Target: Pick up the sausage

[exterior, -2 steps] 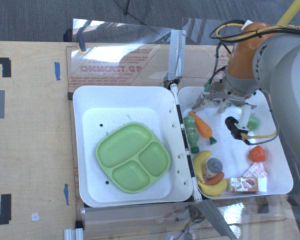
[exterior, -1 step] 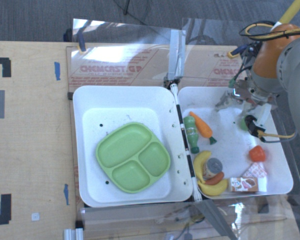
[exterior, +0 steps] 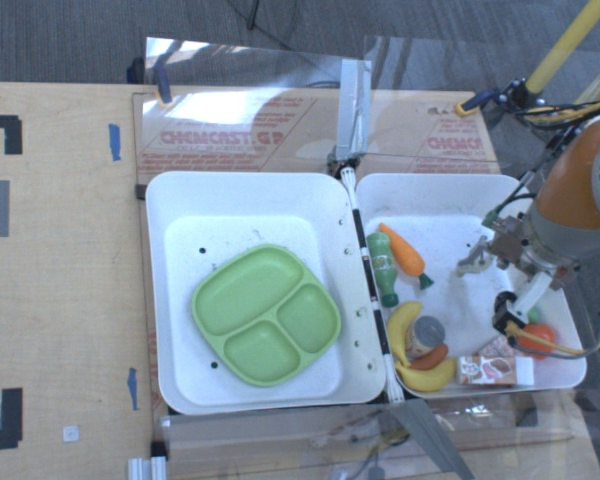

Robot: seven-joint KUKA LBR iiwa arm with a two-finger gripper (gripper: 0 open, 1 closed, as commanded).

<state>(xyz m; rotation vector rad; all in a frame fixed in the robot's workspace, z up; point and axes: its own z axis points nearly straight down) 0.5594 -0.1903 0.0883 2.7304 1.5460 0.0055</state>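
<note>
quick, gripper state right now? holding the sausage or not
Gripper: cannot be told from this view whether it grips anything. It sits over the right bin, apart from the sausage, which lies by the banana.

Bright, even light; glare on clear panels (exterior: 250, 68).

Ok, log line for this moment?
pincer above right bin | sausage on banana, front left, ungrasped | carrot, bottle by divider
</note>
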